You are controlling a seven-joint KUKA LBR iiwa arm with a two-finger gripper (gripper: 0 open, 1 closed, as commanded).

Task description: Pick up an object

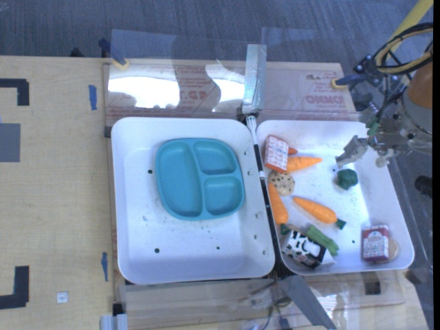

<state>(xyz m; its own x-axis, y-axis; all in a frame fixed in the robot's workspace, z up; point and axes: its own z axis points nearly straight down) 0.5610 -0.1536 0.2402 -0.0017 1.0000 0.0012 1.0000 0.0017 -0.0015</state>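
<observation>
- Hand (363, 151) hovered over the right bin (402, 215), just above a green ball (347, 178); fingers looked spread, nothing between them.
- Ball lay near the bin's far right side, apart from the carrots (317, 210).
- Step judged: approach before the grasp.
- Next move likely calls for lowering over the ball, then clenching.

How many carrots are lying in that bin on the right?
3, all in the right bin: one carrot beside the red packet, one along the left wall, one mid-bin. Others could hide under the pile.
</observation>
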